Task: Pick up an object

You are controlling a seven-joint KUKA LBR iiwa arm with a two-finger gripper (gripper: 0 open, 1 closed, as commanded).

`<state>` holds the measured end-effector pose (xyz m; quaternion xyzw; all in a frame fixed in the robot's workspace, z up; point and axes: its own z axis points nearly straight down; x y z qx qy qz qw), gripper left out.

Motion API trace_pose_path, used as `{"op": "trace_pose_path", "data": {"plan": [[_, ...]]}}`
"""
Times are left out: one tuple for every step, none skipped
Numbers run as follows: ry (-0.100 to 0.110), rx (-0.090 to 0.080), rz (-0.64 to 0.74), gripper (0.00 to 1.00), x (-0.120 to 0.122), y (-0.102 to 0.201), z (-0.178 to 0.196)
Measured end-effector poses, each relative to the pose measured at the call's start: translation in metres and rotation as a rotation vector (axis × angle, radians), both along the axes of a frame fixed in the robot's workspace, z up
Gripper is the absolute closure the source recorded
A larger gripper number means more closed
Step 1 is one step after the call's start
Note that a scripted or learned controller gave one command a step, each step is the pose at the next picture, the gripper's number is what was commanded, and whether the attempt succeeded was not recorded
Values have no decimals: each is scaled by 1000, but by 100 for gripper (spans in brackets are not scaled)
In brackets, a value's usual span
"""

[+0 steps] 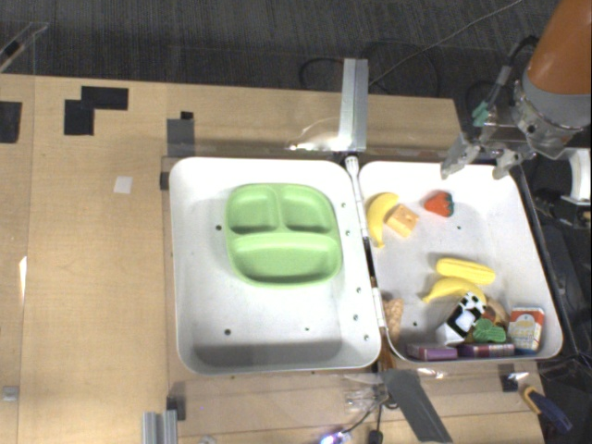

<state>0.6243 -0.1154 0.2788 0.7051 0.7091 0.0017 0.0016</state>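
Note:
My gripper (479,161) hangs open over the far edge of the right bin (499,229), with nothing between its two fingers. A red strawberry toy (439,203) lies just below and left of it. Further left, a yellow banana piece (378,215) lies beside a tan block (403,220). Two yellow bananas (458,278) lie in the middle of the bin. At the near edge sit a black-and-white toy (465,315), a small carton (525,329) and a purple marker (462,351).
The left bin (199,340) holds a green divided plate (280,231). A metal post (354,104) stands behind the divider between the bins. Cables run along the right side of the bench.

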Motion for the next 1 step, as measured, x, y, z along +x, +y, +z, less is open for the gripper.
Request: {"op": "trace_pose_path", "data": {"plan": [[-23, -3, -23, 0, 6, 7, -170]]}}
